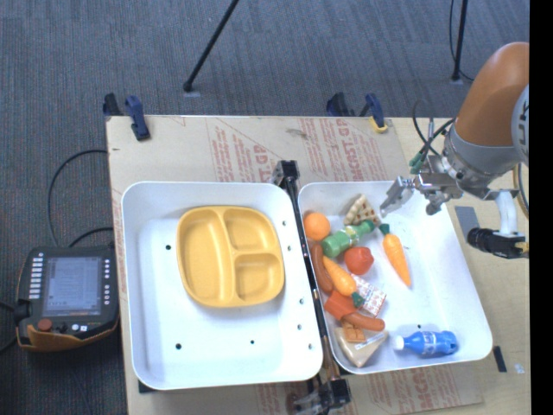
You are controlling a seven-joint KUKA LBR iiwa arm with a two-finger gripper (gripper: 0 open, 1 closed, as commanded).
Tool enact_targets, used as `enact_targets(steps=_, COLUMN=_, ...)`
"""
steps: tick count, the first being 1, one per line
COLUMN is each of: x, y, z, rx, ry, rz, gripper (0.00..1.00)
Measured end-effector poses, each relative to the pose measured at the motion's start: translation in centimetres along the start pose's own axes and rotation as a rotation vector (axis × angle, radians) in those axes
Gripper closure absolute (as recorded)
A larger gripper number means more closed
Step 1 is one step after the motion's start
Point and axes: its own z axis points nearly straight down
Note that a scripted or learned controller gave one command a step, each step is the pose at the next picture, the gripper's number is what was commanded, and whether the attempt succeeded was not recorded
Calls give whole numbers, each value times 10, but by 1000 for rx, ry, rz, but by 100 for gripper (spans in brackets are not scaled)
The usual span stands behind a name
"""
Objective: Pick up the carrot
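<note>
The carrot (pixel 397 259) lies in the right bin (pixel 458 275), orange, with its green top pointing toward the far side and its tip toward the near right. A second, shorter carrot (pixel 339 276) rests in the pile to its left. My gripper (pixel 413 199) hovers over the far part of the right bin, just beyond the carrot's green end and slightly to its right. Its two fingers stand apart, open, with nothing between them.
Left of the carrot is a pile of toy food: an orange (pixel 316 226), a green item (pixel 341 239), a tomato (pixel 359 259), a waffle piece (pixel 363 207) and a sausage (pixel 363 322). A blue bottle (pixel 429 343) lies near the front. The left bin holds a yellow divided plate (pixel 231 255).
</note>
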Motion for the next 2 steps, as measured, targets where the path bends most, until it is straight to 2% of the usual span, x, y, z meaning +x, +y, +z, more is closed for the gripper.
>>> enact_targets(steps=1, x=-42, y=-6, z=125, rx=3, ry=1, rz=138, gripper=0)
enact_targets(steps=2, x=-43, y=-6, z=114, rx=2, ry=1, rz=138, gripper=100)
